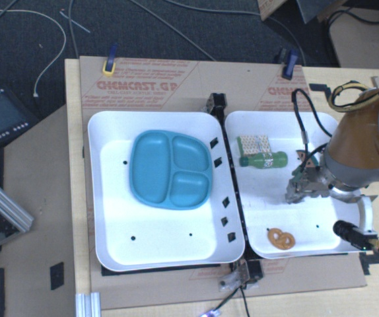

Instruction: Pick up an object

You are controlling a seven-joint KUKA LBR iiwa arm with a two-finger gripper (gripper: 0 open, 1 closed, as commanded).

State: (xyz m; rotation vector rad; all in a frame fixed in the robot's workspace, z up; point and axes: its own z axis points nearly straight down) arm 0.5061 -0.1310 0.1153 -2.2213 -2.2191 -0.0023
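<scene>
Pretzel (281,238) lies below my end effector (300,190), whose spread I cannot tell; green bottle (263,160) above, blue divided plate (172,169) left.

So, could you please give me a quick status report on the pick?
Gripper low in right bin, nothing seen between fingers. Green bottle and pretzel lying free. Blue tray in left bin.

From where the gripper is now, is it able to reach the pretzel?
Probably yes. The gripper hangs over the right bin, and the pretzel lies alone on the bin floor a little nearer the front wall. Nothing stands between them; the green bottle is on the far side.
</scene>
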